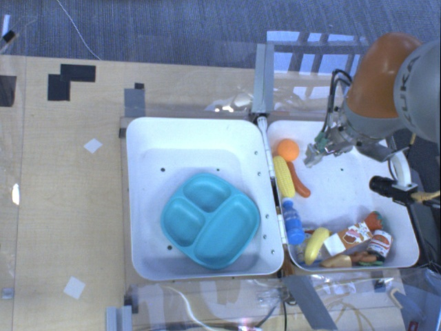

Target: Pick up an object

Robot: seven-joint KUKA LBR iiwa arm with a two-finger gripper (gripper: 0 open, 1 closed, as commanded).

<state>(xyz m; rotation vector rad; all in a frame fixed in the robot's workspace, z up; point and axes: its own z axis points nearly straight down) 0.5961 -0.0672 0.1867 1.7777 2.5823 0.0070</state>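
Hovering gripper (315,155) near orange ball (287,149), bin wall (270,158).

A tan bench (62,185) bears two white bins (196,140) side by side.

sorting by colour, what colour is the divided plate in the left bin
Light blue, a turquoise shade; the divided plate shows plainly in the camera view.

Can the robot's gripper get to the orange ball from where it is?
Probably yes. The gripper hangs just right of the orange ball in the right bin, with bare bin floor between them and nothing on top of the ball.
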